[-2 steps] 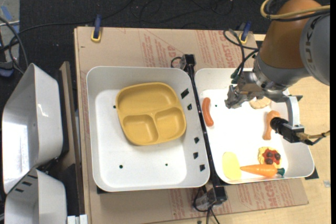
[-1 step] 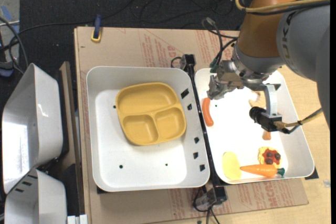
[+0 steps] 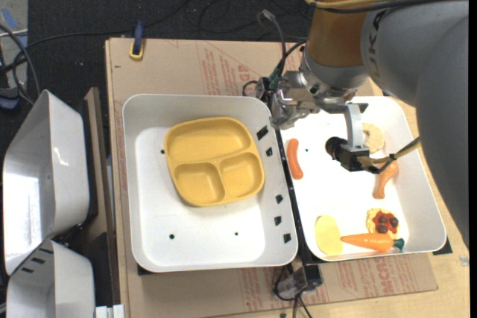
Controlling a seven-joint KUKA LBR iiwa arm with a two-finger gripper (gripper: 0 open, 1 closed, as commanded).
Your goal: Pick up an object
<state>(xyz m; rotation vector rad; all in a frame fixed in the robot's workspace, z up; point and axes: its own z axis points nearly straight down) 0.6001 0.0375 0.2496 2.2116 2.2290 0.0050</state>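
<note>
We are watching the claw hovering, the orange sausage lying just beside it; spread or pressed together, we cannot tell.

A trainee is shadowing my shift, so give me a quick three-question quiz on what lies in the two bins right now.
1. True or false: the yellow divided plate lies in the left bin.
2. Which of these lies nearest the lower edge, as the camera sees it, of the right bin? A) the carrot B) the curved orange piece C) the pale piece
3. Which thing in the right bin lies closest to the pincer?

Key: 1 true; 2 A; 3 the orange sausage.
</note>
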